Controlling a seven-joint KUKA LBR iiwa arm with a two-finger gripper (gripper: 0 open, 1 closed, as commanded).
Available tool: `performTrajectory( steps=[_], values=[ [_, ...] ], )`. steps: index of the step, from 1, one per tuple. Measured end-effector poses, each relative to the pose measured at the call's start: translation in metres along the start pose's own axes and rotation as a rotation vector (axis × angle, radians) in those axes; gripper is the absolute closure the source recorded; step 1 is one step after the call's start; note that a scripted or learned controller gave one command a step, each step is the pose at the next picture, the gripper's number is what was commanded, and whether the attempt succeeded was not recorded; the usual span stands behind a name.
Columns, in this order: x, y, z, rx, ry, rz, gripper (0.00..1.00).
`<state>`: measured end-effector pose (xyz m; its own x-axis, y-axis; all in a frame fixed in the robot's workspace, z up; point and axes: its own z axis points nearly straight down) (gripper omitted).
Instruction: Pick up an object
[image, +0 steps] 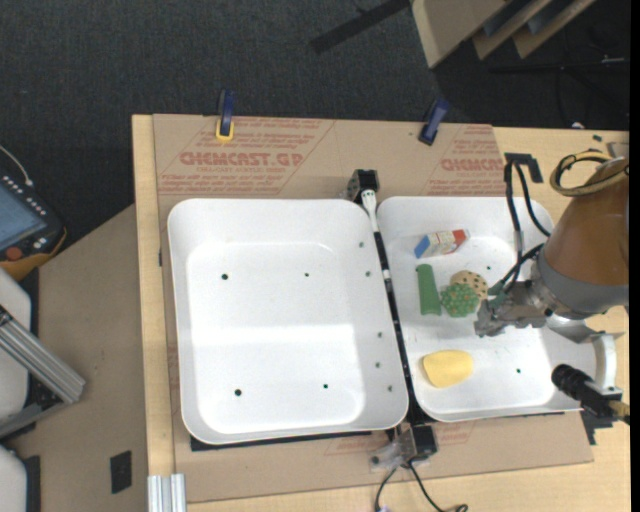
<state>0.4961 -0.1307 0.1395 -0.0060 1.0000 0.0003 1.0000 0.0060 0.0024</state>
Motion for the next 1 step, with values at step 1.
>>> performTrajectory(
  steps=[1],
  values=[
    [0.0618,0.0402,-0.0615,-0.004,-0.001,0.001,1.0]
  ],
)
